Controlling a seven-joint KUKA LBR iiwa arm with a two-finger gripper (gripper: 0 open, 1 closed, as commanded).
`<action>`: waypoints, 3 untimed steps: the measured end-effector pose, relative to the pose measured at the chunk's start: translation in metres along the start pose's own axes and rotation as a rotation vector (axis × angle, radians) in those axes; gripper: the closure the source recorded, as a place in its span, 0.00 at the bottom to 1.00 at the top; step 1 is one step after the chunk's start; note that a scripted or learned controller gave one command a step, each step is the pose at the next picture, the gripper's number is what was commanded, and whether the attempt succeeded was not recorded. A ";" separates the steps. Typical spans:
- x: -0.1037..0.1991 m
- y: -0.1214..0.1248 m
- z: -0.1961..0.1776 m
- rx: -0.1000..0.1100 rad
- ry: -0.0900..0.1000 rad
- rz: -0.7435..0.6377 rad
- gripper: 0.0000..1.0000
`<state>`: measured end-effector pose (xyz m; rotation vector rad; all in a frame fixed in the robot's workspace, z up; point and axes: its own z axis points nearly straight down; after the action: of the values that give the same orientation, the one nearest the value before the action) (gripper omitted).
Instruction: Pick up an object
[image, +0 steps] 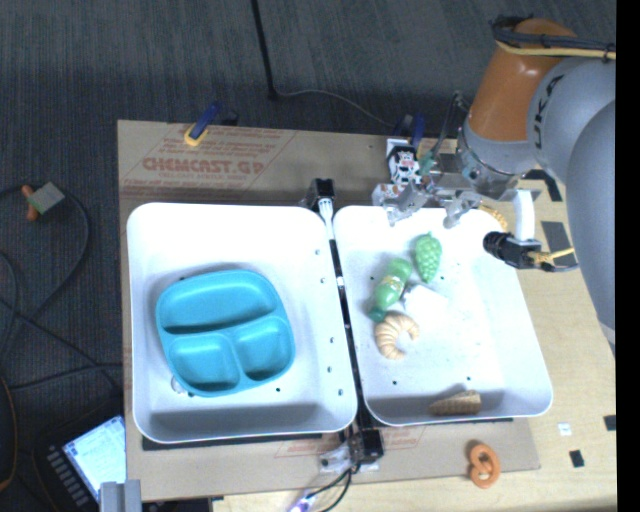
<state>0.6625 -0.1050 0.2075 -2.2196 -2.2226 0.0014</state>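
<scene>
Jaws (428, 207) apart above upright green object (429, 256), long axis near-vertical.

board (200, 165) | red print, likely "CHEMCAST GP" | arm (560, 90) | partial "KU"

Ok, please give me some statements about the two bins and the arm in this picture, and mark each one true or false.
1. A blue divided tray lies in the left bin. True.
2. The croissant lies in the left bin. False: it is in the right bin, below the green items.
3. The gripper is over the far edge of the right bin. True.
4. The fingers are holding the green bumpy item. False: it lies on the bin floor, apart from them.
5. An orange ring lies on the bench outside the bins. True.
</scene>
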 end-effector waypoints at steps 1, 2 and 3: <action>0.005 0.008 0.120 -0.007 -0.002 0.000 0.00; 0.005 0.008 0.109 -0.009 -0.005 -0.002 1.00; 0.005 0.008 0.109 -0.009 -0.005 -0.002 0.00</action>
<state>0.6707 -0.1002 0.0983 -2.2250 -2.2314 -0.0028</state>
